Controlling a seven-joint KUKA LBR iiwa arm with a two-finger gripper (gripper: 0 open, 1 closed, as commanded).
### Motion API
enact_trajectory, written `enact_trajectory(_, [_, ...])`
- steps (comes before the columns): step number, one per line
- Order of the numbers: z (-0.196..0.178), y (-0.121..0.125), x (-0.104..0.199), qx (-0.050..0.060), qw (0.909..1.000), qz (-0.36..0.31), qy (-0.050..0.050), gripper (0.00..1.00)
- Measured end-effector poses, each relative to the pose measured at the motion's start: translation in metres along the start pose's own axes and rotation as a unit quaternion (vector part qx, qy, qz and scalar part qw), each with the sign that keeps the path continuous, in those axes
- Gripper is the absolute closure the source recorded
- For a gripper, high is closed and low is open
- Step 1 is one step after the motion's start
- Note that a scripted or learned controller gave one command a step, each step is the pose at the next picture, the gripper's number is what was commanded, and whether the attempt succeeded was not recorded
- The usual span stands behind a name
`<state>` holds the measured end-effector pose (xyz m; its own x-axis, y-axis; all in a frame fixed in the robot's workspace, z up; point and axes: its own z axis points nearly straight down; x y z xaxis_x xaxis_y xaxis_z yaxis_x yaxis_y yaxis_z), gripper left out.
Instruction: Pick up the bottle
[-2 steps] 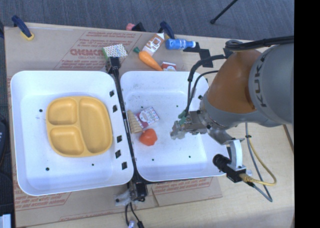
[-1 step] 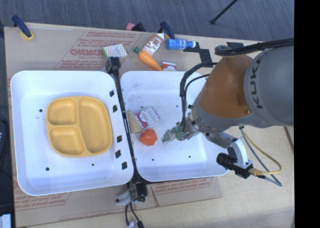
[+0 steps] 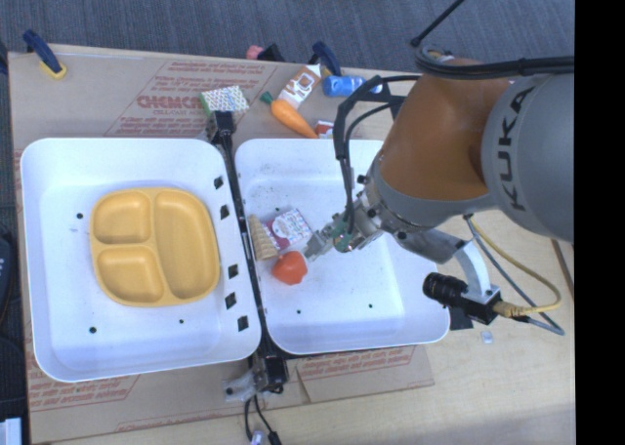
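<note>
A small white bottle [image 3: 299, 86] with an orange label lies on the cardboard behind the right bin [image 3: 410, 331], outside it. My gripper [image 3: 327, 238] hangs low inside the right bin, left of its middle. Its tip is next to a pink and white packet [image 3: 289, 227] and just right of a red tomato-like piece [image 3: 289, 267]. The grey and orange wrist hides the back right part of this bin. The bottle lies well away from the gripper, toward the back.
An orange carrot [image 3: 291, 118] and a blue item [image 3: 342, 85] lie near the bottle. A beige ridged piece [image 3: 261, 237] sits by the bins' divider. The left bin [image 3: 44, 238] holds a yellow compartment plate [image 3: 154, 243]. Cables and a black connector [image 3: 459, 297] lie at the right.
</note>
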<state>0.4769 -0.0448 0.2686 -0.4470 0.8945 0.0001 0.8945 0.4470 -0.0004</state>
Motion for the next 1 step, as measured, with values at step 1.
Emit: enact_trajectory(1, [0.0716, 0.0237, 0.05, 0.002, 0.9966, -0.082, 0.001, 1.0])
